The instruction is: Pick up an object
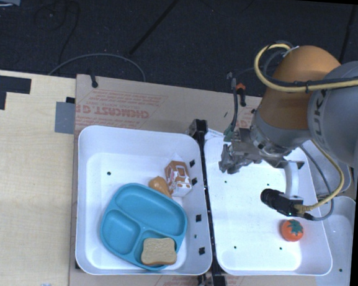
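The gripper [230, 161] hangs over the upper left part of the right bin [250, 257], close to the wall it shares with the left bin [93, 163]. From this slant its tip is a dark grey clump, and I cannot tell whether it is open or closed, or whether it has hold of anything. The arm [331, 115] covers the right bin's upper right corner and is cut off at the frame's right side.

The toy tomato [292, 230] lies alone in the lower right of the right bin, well apart from the gripper. It is roundish, so I see no long axis. Its green cap faces up and slightly toward the top of the frame.

In the left bin, a blue divided plate [141, 214] sits at a slant to the walls in the lower right part. A bread slice [159, 251] lies in its lower compartment, with its long side running roughly left to right. Just above the plate's upper edge sit a small orange-brown piece [160, 185] and a small white and brown thing [178, 175]. Both are too small for me to name. A cardboard sheet [138, 108] lies under both bins on the pale tabletop [20, 175].
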